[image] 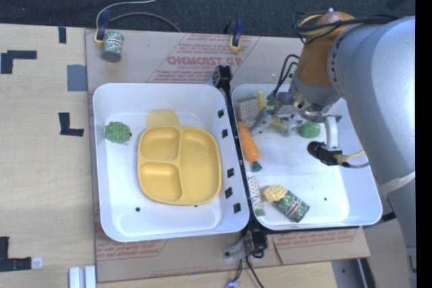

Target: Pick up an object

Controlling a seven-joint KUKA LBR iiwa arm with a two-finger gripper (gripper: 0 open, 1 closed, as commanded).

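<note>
The arm leans in from the right and the gripper (270,119) is down low in the right bin (358,202), near its upper left corner. Whether it is open or closed, I cannot tell from this angle. A toy carrot (248,141) lies just beside it along the bin's left wall, a green round piece (310,129) sits close on the other side. Down front, a yellow corn piece (273,193) touches a green packet (292,206). Over in the left bin (111,212): a yellow divided plate (179,165) and a green broccoli-like toy (117,133).
</note>
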